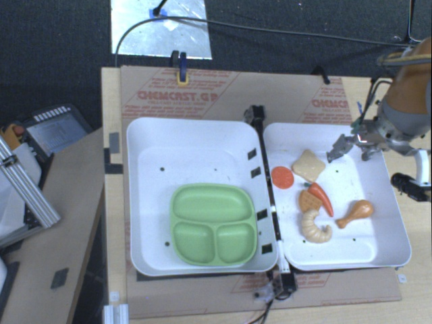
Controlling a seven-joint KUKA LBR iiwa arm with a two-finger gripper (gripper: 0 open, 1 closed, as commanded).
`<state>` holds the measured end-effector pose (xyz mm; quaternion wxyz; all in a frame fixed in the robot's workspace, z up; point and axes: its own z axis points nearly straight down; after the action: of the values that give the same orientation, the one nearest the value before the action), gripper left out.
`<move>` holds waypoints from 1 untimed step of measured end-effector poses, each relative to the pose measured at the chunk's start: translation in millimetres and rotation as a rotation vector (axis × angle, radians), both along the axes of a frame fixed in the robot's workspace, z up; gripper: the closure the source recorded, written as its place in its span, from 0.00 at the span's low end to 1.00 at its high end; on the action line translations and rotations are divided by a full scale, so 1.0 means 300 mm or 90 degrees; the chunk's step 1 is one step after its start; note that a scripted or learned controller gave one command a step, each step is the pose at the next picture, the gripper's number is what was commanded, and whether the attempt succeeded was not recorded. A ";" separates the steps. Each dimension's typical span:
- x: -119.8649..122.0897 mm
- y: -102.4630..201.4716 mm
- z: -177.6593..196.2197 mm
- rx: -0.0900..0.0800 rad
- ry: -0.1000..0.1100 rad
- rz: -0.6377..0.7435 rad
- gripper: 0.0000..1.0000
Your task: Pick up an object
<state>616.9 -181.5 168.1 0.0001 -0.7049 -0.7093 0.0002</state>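
The right bin (pixel 388 248) holds several toy foods. There is a tan bread slice (pixel 308 165), a red round slice (pixel 282 177), an orange carrot (pixel 320 198), a curved beige piece (pixel 315 227) and a brown drumstick (pixel 356 212). My gripper (pixel 352 150) hangs over the far right part of this bin, just right of the bread slice and above the drumstick. It is open, its fingers (pixel 335 152) are spread wide, and nothing is between them.
The left bin (pixel 145 181) holds a green three-compartment tray (pixel 213 223) at its near side. A black divider strip (pixel 264 187) runs between the bins. Cables cross the dark floor behind the bench, and a grey device (pixel 57 128) sits at the left.
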 end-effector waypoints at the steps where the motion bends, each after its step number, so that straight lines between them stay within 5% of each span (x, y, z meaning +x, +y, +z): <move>1: 0.025 -0.023 -0.167 0.000 0.000 -0.002 0.00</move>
<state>624.3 -188.4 117.9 0.0001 -0.7062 -0.7080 0.0004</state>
